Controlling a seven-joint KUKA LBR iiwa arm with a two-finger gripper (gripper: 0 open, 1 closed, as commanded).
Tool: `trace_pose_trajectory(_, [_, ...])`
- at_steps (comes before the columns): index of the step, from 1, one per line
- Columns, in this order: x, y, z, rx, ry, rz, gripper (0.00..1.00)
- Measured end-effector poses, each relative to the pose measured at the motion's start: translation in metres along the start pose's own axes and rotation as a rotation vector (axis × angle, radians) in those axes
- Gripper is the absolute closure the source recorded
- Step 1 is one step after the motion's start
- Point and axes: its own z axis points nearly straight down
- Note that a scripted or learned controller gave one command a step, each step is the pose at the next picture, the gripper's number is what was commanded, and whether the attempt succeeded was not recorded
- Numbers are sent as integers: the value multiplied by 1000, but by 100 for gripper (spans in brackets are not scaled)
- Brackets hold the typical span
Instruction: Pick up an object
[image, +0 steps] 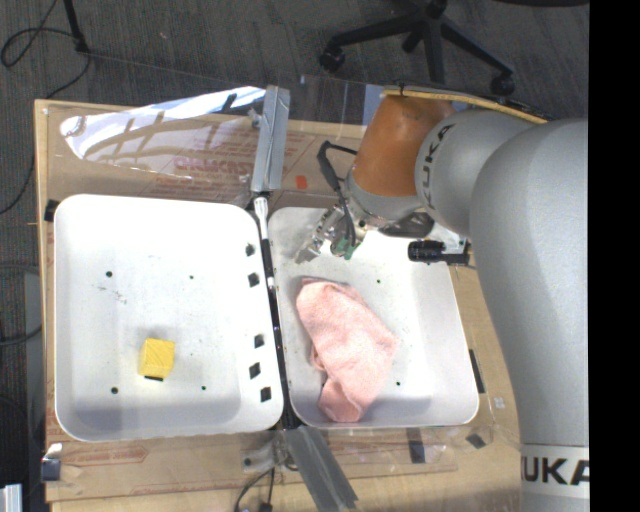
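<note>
Two shallow white bins sat side by side on the table (60, 115), and we recorded their contents as follows. We found a small yellow block (157, 358) in the left bin (70, 300), lying toward its near left corner and clear of the walls. We found a pink cloth (345, 345) in the right bin (450, 390), crumpled and stretching from the bin's middle down to its near edge, closer to the divider between the bins than to the outer wall. We noted the grey arm (520, 250) reaching in over the right bin's far edge, its orange band (395, 145) above the wrist. We located the tool (333, 240) low in the far part of the right bin, just beyond the cloth's upper edge; whether it touched the cloth we could not determine. We saw nothing between its fingers, but from this angle we cannot tell whether they stood wide or narrow. A clear plastic sheet (160, 125) lay along the table's far edge behind the left bin.
</note>
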Motion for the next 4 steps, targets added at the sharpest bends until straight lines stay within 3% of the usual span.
trace_pose_trajectory(1, [-17, -39, -1, -1, -4, 186, 100])
trace_pose_trajectory(3, [-4, -9, 0, 0, -1, 232, 100])
trace_pose_trajectory(4, [22, -20, -92, -1, -3, 140, 100])
